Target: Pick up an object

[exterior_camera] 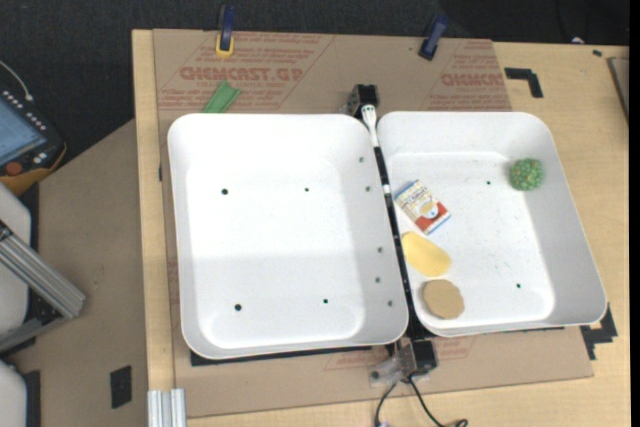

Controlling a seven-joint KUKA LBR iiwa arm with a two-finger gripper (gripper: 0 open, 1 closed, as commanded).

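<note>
While both white bins sit side by side on the bench, the left bin (270, 235) carries no candidates and the right bin (560, 245) carries all four, so the pick is judged to belong there. Largest is the small printed carton (421, 207), lying flat and skewed near the dividing wall; probably light and stiff, with slick faces, best pinched across its short sides. Next, the yellow oval piece (427, 255), flat and just nearer than the carton, looks thin, so little edge to catch. Touching or almost touching it, the tan round disc (442, 299) lies in the near-left corner, close to the wall; poor room for a finger on that side. Smallest, the green bumpy ball (526, 175) sits alone at the far right, well apart from the rest; likely soft and light, may roll, yet open floor all round makes it the easiest approach. Jaw state: cannot tell.
</note>
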